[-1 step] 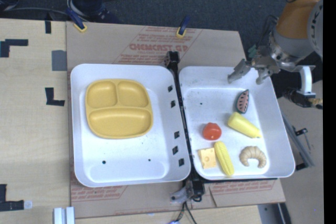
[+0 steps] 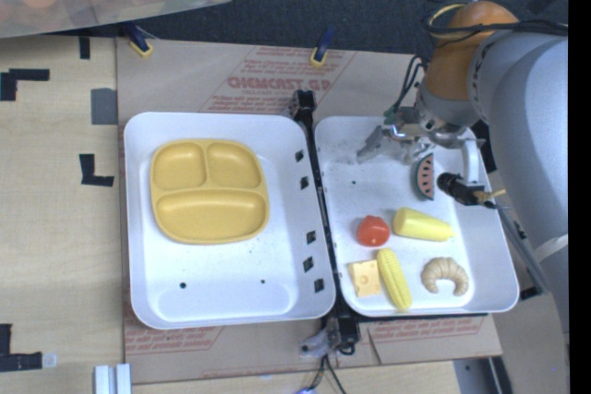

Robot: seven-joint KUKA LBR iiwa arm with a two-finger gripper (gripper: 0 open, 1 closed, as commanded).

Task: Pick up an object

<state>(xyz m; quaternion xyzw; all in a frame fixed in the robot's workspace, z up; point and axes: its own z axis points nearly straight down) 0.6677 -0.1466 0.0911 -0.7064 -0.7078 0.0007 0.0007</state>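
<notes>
Over the right bin (image 2: 503, 277) my gripper (image 2: 395, 140) hangs with jaws apart and nothing between them, so I'd shift it toward five o'clock, centre on the watermelon slice (image 2: 425, 176) just beside it, then descend squarely before closing.
</notes>
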